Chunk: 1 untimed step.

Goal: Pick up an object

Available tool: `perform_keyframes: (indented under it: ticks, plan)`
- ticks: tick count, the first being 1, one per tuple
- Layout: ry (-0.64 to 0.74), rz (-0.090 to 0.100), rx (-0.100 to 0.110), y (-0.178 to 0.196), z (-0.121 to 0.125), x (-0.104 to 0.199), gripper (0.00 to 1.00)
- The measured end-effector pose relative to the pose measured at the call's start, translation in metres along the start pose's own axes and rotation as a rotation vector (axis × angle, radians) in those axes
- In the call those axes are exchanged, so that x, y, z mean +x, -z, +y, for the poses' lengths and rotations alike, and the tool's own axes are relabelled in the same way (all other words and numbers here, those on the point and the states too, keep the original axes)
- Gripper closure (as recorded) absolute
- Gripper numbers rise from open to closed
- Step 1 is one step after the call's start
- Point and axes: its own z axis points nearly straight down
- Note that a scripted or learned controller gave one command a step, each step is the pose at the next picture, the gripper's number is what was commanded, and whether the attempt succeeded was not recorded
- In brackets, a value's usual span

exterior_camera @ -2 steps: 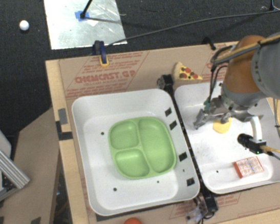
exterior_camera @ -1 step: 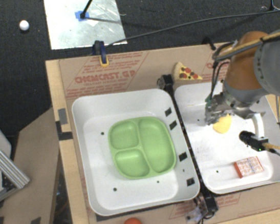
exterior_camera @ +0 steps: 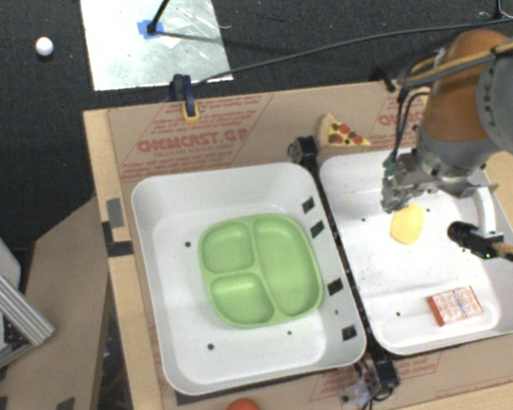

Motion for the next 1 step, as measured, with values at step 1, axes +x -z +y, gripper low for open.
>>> perform_keyframes:
  ticks: [1]
  plan:
    - [0.002, 0.000, -0.003, 0.0635, 0.0040, 0.0056, 1.00]
